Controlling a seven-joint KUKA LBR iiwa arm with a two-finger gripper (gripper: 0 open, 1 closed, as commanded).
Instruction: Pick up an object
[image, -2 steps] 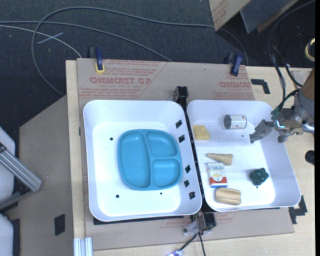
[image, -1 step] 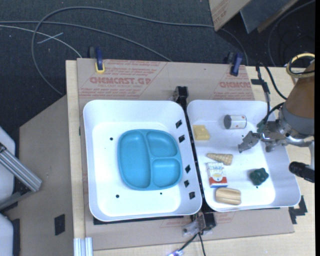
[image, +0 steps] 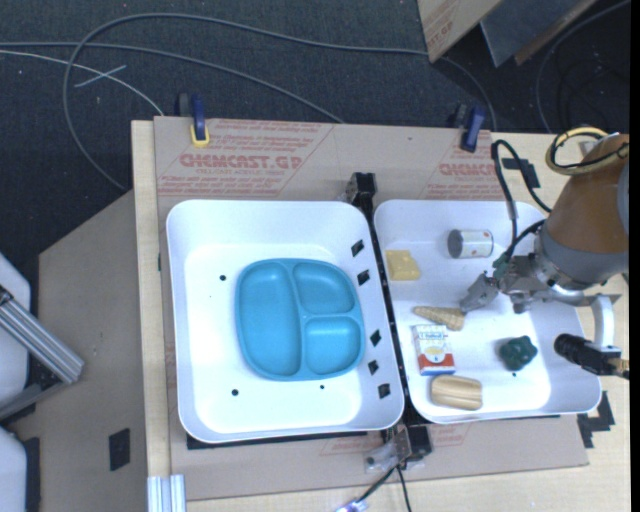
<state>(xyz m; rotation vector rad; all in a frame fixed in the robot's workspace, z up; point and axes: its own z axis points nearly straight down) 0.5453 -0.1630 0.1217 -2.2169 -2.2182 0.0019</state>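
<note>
Now the arm (image: 585, 225) hangs over the right bin (image: 530, 400). Its pincer (image: 480, 292) sits low, just above the pale cone (image: 440, 316), and whether it is open or closed cannot be told. The cone lies flat in the bin's middle, long side left to right. The pincer should probably come straight down and squeeze across the thin way.

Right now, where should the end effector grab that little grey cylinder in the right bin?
Take the grey cylinder across its round body, near the middle, coming straight down from above. It lies on its side, long axis roughly left to right in the camera view, with bare bin floor around it, so fingers probably fit on both curved sides.
</note>
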